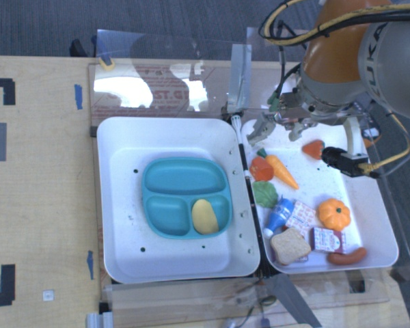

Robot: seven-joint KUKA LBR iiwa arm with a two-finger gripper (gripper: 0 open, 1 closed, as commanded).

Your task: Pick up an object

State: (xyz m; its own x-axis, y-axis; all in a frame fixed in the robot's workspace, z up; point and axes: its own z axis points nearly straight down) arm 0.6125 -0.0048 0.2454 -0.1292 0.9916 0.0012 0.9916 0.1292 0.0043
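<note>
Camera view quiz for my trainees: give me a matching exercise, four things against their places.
Things:
1. yellow potato
2. pumpkin
3. bread slice
4. sausage

Places:
A. right bin's near right corner
B. lower right compartment of the blue tray
C. right bin's near left corner
D. right bin, just above the red carton

Pairs: 1-B, 2-D, 3-C, 4-A

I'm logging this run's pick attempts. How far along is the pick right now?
Done: a yellow toy lemon already lies in the teal divided tray in the left bin. In hand: nothing shows between the fingers of the gripper, which hovers over the right bin's far end, near the toy carrot. Left: closing on an object and lifting it.
</note>
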